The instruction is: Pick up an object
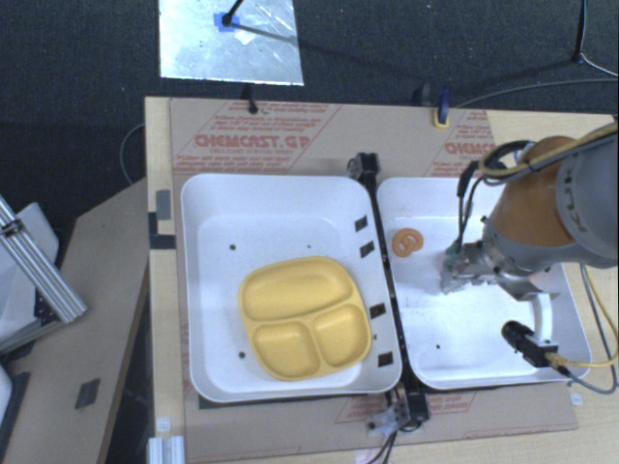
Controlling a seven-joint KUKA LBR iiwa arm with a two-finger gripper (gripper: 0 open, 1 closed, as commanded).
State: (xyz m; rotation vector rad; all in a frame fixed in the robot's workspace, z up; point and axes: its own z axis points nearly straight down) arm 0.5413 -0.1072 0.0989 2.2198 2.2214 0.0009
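Observation:
A small orange ring-shaped object [407, 243] lies in the right bin [484, 356], near its left wall. My gripper [456, 271] hangs low over the right bin's floor, a little to the right of and below the orange ring, apart from it. The grey arm with its orange band [527, 206] reaches in from the right above it. A yellow tray with three compartments [304, 315] rests in the left bin [222, 259].
A black divider strip [382, 278] runs between the two bins. Cables [542, 341] hang off the arm over the right bin's right side. A shiny metal sheet [230, 27] lies beyond the bench at the top.

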